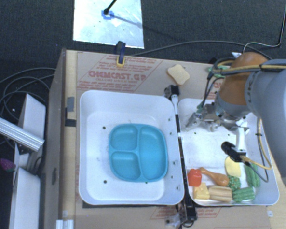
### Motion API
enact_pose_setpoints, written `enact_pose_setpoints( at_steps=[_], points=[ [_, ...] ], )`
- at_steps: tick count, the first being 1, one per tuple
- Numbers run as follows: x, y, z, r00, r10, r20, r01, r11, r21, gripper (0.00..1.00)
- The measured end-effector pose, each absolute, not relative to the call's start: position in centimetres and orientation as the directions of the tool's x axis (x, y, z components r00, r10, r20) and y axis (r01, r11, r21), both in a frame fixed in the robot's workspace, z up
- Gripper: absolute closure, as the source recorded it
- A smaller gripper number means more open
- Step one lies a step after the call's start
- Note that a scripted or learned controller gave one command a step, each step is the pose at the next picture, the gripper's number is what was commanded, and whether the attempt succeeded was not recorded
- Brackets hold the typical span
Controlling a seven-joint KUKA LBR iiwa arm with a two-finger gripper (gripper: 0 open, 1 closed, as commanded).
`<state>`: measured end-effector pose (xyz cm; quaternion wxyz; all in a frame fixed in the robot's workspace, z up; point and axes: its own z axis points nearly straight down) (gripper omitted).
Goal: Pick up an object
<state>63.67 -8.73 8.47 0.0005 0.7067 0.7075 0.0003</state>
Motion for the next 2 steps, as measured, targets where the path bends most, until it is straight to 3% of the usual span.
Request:
enact_pose_setpoints(
  at_steps=[1, 2],
  points=[
    [63.8, -8.7, 9.6, -0.002, 1.0, 0.0, 1.0, 0.002, 0.005, 1.0],
    [63.9, -8.7, 10.7, -0.003, 1.0, 0.0, 1.0, 0.003, 0.008, 1.0]
  ],
)
